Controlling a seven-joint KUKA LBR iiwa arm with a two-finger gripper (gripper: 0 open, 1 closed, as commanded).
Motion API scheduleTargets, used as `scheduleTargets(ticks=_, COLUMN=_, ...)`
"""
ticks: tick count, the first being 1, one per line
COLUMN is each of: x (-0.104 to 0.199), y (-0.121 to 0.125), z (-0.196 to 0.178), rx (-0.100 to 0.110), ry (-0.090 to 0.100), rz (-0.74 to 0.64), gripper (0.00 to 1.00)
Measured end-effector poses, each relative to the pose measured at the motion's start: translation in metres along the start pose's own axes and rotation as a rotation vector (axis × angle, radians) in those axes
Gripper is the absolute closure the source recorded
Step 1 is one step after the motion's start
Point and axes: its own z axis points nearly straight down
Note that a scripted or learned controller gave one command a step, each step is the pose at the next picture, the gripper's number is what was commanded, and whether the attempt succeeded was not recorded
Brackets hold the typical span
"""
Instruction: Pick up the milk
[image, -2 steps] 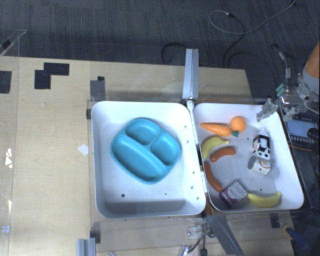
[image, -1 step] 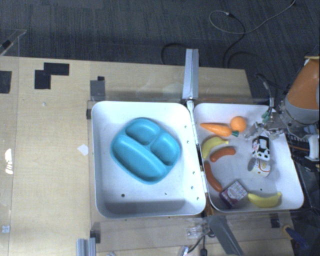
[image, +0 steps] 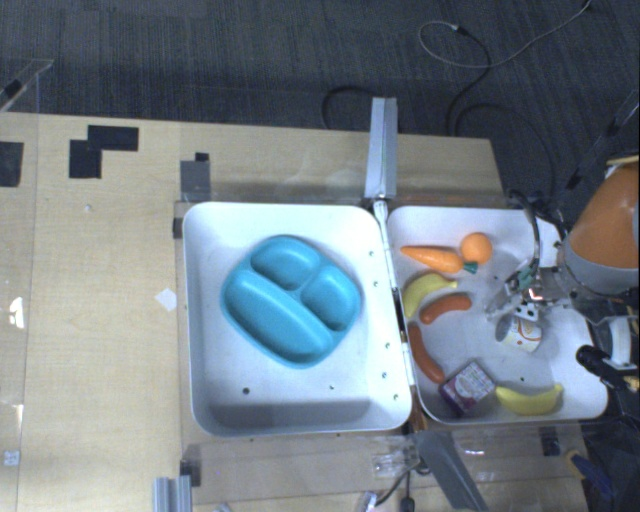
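The milk (image: 467, 386), a small purple carton, lies tilted at six o'clock in the right bin (image: 520, 222). It looks light, stiff and slick; grip its flat sides. The gripper (image: 520, 300) hovers above; fingers' spread unclear.

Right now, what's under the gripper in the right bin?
Under the gripper sits a small white object, possibly the milk; the fingers cover part of it, so I can't identify it.

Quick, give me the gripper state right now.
Gripper: low in the right bin, over a small white item; open or shut cannot be told from the camera view.
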Motion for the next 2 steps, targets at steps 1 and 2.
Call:
scheduleTargets(ticks=1, x=0.000, y=0.003, z=-0.013, rx=-0.007, ry=-0.002, rz=-0.002, gripper=1.00)
scheduleTargets(ticks=2, x=0.042, y=0.027, z=-0.102, rx=0.006, ry=0.001, rz=-0.085, gripper=1.00)
